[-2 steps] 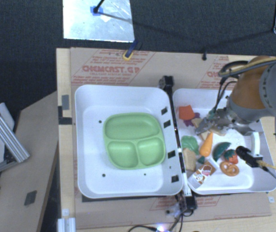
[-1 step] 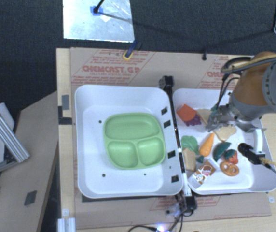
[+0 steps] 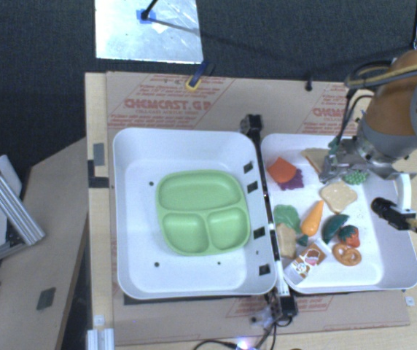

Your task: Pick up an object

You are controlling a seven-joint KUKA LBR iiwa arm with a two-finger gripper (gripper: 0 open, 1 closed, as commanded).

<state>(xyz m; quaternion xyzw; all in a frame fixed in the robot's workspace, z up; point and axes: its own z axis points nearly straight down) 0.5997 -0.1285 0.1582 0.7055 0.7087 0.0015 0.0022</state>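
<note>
A: Right bin [image 3: 398, 268] has all the toy food, left bin [image 3: 132, 195] just has the green tray [image 3: 197, 211]. The gripper [image 3: 332, 168] is low over the back of the right bin, arm coming in from the right.

B: Open or closed?

A: Cannot tell — the wrist hides that end. Nothing visibly held.

B: Nearest thing to it?

A: The bread slice [image 3: 337, 195], just in front of the gripper and slightly toward the near edge, close but apparently not touching. The green grapes [image 3: 355, 176] sit right beside the gripper on its right, partly under the arm. The orange block [image 3: 282, 170] with something purple under it is further left, apart.

B: How would the bread handle?

A: My guess — light hollow plastic, stiff, smooth, so a bit slippery. It lies flat, which makes it thin to catch; take it across the narrow width, pinching the two side edges. Not fragile.

B: Other candidates?

A: The carrot [image 3: 313, 218] lies tilted near the middle, long and rounded — grab across the thick end, may roll. The pretzel [image 3: 347, 254] and strawberry [image 3: 349, 235] are at the front, well apart from the gripper.
</note>
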